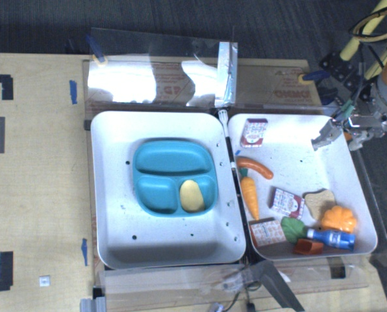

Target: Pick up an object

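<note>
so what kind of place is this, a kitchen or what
Likely a robot lab bench for grasping trials, not a kitchen. Two white bins sit side by side on a taped wooden bench, one holding toy food such as a carrot, with the gripper above it.

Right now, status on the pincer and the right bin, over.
Pincer above right bin's upper right corner, nothing seen in it. Hotdog, carrot, orange toy lie untouched. Bare floor under pincer.

The arm reached in from the right edge of the camera view, its wrist hanging above the far right corner of the right-hand bin (365, 194). The gripper (324, 139) pointed left and down, its grey fingertips (321, 142) just inside that bin's rim.
</note>
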`<state>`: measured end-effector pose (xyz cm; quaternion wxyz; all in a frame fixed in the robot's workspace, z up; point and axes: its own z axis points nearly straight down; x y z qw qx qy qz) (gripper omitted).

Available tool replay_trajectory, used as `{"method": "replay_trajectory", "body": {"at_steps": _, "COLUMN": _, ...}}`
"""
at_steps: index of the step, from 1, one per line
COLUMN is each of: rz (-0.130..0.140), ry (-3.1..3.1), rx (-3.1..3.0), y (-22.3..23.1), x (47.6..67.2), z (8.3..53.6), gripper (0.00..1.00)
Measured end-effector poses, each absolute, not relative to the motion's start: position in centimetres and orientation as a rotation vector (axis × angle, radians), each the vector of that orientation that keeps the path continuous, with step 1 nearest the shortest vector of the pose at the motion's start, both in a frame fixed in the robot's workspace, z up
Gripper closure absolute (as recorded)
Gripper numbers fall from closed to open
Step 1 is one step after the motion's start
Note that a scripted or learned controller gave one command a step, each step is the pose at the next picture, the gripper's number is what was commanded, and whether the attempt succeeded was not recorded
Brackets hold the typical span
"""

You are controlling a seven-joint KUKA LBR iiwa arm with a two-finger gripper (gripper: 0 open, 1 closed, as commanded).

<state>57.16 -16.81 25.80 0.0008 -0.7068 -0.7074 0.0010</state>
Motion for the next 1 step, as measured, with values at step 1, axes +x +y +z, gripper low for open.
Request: {"method": "replay_trajectory", "body": {"at_steps": 1, "rz": 0.006, "ry": -2.321, "rx": -2.106, "y": -16.30, "x": 55.48, "z": 16.51, "gripper": 0.00}}
